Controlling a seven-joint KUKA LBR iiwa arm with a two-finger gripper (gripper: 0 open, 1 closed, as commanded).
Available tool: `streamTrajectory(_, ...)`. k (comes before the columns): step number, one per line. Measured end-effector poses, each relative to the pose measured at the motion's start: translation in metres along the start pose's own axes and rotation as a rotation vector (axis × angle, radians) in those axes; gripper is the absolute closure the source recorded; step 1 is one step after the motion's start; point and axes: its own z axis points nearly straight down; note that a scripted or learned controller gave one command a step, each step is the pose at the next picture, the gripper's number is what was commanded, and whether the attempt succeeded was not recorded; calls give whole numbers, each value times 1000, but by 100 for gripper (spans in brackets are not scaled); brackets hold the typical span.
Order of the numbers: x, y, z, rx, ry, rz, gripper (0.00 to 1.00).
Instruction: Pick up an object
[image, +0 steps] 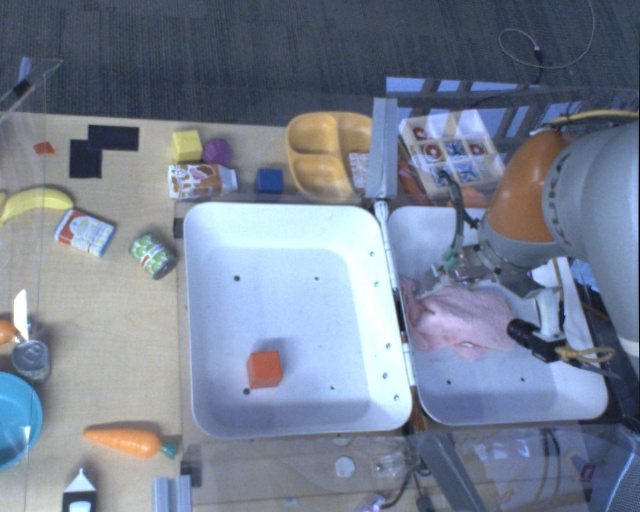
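A small orange-red block (265, 368) lies in the left white bin (300, 230), near its front left. In the right bin (500, 400) lies a crumpled pink cloth (460, 318). My gripper (450, 268) hangs low in the right bin, at the cloth's upper left edge, below the orange band of the arm (530, 190). Its tips are hard to make out against the cloth and the wrist hardware.
On the bench left of the bins lie a banana (35, 202), a small carton (84, 233), a green can (153, 255), a carrot (125, 440) and a blue bowl (15, 420). Behind the bins stand a yellow divided dish (325, 155) and small blocks.
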Motion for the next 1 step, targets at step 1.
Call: streamTrajectory(1, -39, -46, -1, -1, -3, -70, 0)
